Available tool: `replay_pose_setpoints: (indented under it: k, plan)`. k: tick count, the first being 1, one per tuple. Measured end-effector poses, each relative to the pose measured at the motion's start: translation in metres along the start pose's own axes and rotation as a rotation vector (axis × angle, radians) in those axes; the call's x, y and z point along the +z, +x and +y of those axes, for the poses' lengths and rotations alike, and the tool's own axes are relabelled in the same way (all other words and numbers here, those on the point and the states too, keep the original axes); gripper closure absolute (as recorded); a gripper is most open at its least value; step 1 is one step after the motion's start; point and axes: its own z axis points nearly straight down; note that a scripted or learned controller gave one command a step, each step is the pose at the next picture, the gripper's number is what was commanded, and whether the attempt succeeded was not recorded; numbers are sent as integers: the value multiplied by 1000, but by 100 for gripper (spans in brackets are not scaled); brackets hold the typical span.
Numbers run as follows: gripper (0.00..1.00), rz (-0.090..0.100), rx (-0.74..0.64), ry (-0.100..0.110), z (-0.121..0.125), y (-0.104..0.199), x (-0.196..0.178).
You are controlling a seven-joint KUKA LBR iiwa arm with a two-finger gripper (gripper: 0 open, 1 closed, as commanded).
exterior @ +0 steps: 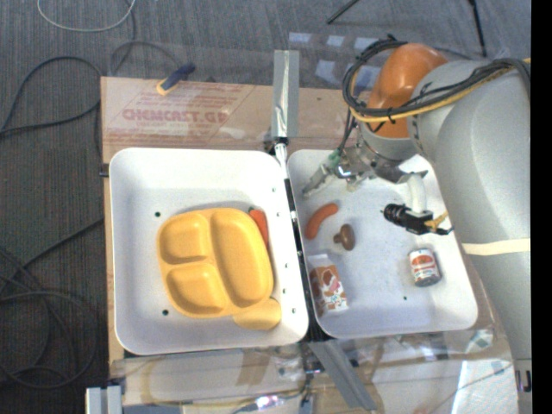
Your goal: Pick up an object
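Okay, left bin [138, 188] holds a yellow divided tray [216, 261], with an orange piece [260, 224] against its right edge and a yellow lump [259, 316] at its near right corner. Right bin [379, 304]: red sausage [323, 219] at far left, brown lump [345, 237] just beside it, small packet [329, 288] nearer, can [424, 266] well right. Jaws hang over that bin's far left corner, just beyond the sausage; open or closed, cannot tell.
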Motion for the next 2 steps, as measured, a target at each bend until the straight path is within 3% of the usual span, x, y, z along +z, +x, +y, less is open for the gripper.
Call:
replay_pose_setpoints:
  k: [1,2]
  plan:
    - [0,-1,30,0,-75,0,-1]
    - [100,0,30,-5,-74,0,-11]
